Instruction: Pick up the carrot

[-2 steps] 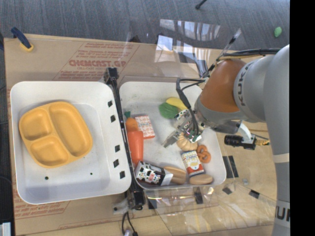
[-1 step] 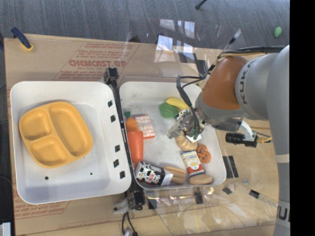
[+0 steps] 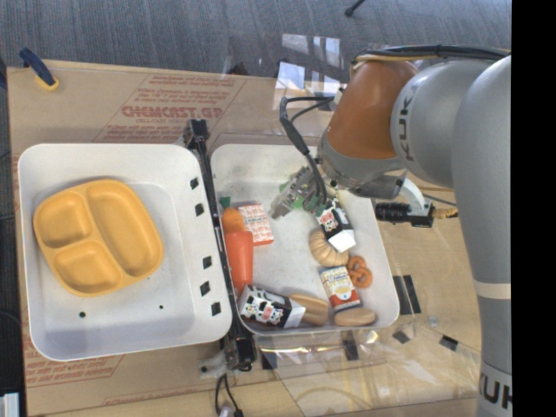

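- The smooth orange plastic carrot (image 3: 238, 250) lies lengthwise at frame centre, against the right white bin's (image 3: 387, 276) left wall.
- It looks light, stiff, slippery; grip its mid-length.
- The end effector (image 3: 294, 194) hangs above-right; its opening cannot be told.

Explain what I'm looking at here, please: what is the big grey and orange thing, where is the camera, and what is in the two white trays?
One camera looks down at a slant on a bench. The grey and orange shape on the right is a robot arm; its claw hangs over the right bin, with nothing seen between its fingers. The left bin holds a yellow divided plate. The right bin holds toy food: the carrot along its left wall, a small carton touching it, a milk carton, a can, a pretzel and bread rolls. The carrot is not yet picked up.
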Available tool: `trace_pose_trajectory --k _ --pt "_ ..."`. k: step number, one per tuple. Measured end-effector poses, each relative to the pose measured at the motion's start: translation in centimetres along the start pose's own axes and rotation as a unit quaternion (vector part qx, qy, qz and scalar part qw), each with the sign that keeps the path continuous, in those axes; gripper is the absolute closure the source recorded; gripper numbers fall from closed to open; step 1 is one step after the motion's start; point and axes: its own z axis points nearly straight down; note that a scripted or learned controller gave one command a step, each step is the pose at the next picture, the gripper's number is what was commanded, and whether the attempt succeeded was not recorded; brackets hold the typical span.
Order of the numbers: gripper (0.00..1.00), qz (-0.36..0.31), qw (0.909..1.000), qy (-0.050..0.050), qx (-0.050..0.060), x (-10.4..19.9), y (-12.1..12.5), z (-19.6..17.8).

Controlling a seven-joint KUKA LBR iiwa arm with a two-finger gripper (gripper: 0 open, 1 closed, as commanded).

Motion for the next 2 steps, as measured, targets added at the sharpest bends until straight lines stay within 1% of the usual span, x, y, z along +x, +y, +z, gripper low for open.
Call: trace_pose_trajectory --k 1,2 --pt "0.0 0.002 1.0 0.002 0.002 0.0 -0.4 0.2" --pt "0.0 0.024 0.9997 0.0 0.0 0.9 8.5 -3.6"
